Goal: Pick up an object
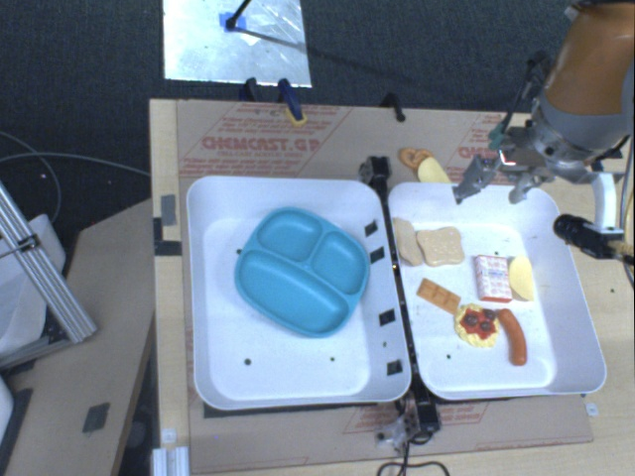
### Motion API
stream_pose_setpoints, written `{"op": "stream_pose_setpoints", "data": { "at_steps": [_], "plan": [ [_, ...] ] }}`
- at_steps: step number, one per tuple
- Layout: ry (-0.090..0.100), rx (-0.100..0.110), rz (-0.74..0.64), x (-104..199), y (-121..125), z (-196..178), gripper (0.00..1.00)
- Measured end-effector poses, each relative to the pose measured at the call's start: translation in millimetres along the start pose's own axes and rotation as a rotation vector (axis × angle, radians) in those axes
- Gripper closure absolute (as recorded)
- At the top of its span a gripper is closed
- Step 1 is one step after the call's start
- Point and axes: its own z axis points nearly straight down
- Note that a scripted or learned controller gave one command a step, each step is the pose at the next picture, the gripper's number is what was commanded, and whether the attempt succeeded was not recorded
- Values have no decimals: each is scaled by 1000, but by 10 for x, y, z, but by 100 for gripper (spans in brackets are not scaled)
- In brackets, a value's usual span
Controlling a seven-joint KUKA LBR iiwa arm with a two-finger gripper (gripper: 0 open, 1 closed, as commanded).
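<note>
The right bin (571, 296) left me open white floor along its 12 o'clock wall and at its 5 o'clock corner; the food crowded the middle. The left bin (213, 266) held only a blue divided plate (301, 271), with bare floor around it. My gripper (493, 180) hung over the right bin's 12 o'clock rim, fingers spread apart and holding nothing. From it, the bread slice (440, 246) lay toward 7 o'clock, the red-and-white carton (491, 277) toward 6, the sausage (515, 336) farther on beyond it. My arm came in from 2 o'clock, wrist tipped down.
</note>
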Motion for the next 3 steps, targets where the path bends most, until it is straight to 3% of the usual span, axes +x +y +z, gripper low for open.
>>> {"op": "stream_pose_setpoints", "data": {
  "at_steps": [1,2,3],
  "plan": [
    [3,19,3,15,-447,1826,0],
    [0,-1,3,8,-384,1627,100],
    [2,-17,1,-96,-687,1885,100]
  ]
}}
